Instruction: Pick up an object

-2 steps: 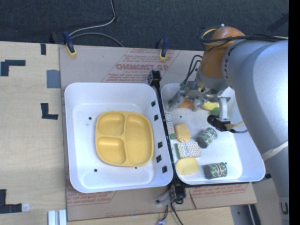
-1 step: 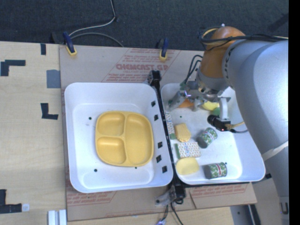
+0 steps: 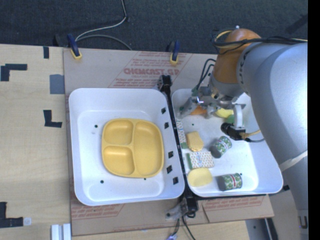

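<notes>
— Clutter in the right bin [image 3: 260,184]?
— Two small cans [image 3: 220,146], [image 3: 230,181], lying on their sides, a yellow sponge [image 3: 199,176], a patterned packet [image 3: 201,159] and a tan block [image 3: 194,141]. The cans' long axes run roughly left-right, slightly tilted.
— And the gripper [image 3: 200,104]?
— Low at the bin's far end, by an orange object [image 3: 199,111] and a yellow one [image 3: 224,113]; I cannot tell its opening.
— Left bin [image 3: 80,134]?
— A yellow divided plate [image 3: 133,147], on the counter [image 3: 30,149].
</notes>
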You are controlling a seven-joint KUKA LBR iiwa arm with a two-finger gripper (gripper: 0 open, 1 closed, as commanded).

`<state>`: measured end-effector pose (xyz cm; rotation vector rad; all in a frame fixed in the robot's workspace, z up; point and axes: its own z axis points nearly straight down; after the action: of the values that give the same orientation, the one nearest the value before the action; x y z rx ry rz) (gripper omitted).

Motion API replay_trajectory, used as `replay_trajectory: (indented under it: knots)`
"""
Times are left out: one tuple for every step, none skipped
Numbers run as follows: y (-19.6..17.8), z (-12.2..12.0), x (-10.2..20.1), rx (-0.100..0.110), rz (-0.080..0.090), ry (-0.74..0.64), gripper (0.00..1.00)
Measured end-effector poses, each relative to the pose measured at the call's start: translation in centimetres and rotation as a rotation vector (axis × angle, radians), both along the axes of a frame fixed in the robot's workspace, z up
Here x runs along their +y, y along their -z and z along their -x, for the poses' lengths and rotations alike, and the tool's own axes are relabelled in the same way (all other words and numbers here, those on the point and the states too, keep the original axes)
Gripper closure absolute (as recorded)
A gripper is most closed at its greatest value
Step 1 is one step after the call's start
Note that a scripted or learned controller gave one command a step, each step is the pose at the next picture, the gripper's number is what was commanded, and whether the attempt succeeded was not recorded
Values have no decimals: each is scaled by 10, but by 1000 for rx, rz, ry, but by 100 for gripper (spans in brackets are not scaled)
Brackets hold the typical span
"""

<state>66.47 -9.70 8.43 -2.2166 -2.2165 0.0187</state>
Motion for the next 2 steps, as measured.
replay_trajectory:
  knots:
    - [0, -1, 0, 2, -1, 0, 0]
    - [0, -1, -2, 3, -5, -2, 0]
